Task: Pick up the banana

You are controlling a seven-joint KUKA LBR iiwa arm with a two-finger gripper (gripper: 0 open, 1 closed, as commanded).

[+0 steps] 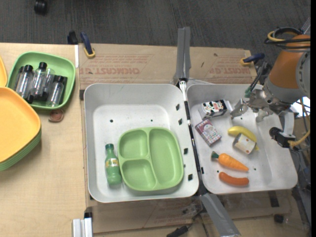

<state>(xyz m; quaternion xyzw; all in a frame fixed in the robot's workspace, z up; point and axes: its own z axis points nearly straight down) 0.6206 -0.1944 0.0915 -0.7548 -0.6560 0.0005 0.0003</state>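
The yellow banana [242, 132] lies in the right bin [281, 179], near its middle, with its lower end against a white block [244, 144]. My gripper [252, 110] hangs over the far right part of that bin, a short way above and to the right of the banana. Its fingers are open with nothing between them. The grey arm with its orange band [289, 68] comes in from the right edge.
The right bin also holds a carrot [230, 162], an orange-red sausage shape [233, 179], a small card box [215, 107] and a pink packet [208, 131]. A green divided plate [150, 158] and green bottle [112, 165] lie in the left bin [98, 107].
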